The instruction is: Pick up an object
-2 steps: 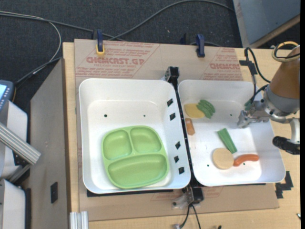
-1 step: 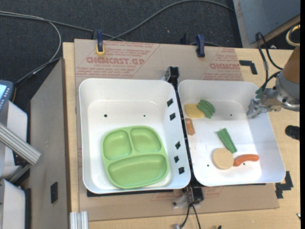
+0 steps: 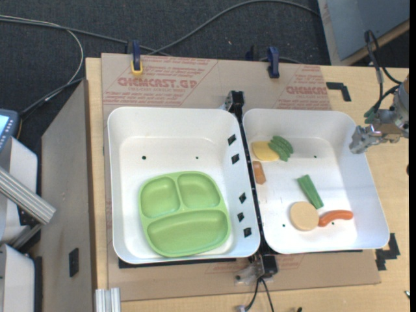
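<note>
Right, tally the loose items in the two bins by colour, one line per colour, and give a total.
Green: 3 - divided plate, leafy piece, long strip
Yellow: 1 - rounded piece
Orange: 2 - small stick, curved piece
Tan: 1 - round disc
Total: 7
</note>
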You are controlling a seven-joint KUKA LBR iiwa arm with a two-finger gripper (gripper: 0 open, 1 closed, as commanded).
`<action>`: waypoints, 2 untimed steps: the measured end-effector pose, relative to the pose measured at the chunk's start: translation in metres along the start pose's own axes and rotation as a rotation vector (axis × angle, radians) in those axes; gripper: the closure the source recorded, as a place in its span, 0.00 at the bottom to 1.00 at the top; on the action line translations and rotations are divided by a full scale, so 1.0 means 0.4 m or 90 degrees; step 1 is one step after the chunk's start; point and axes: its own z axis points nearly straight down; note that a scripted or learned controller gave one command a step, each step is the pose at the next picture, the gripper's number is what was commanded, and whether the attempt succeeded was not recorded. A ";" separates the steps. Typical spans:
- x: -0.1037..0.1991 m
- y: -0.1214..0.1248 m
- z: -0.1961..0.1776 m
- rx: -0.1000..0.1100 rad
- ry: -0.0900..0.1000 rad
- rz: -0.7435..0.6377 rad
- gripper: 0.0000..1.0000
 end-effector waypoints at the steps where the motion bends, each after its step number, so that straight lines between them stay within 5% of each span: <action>1: 0.000 0.004 -0.086 0.000 0.000 -0.001 1.00; 2: 0.130 0.043 -0.057 0.005 0.003 -0.004 1.00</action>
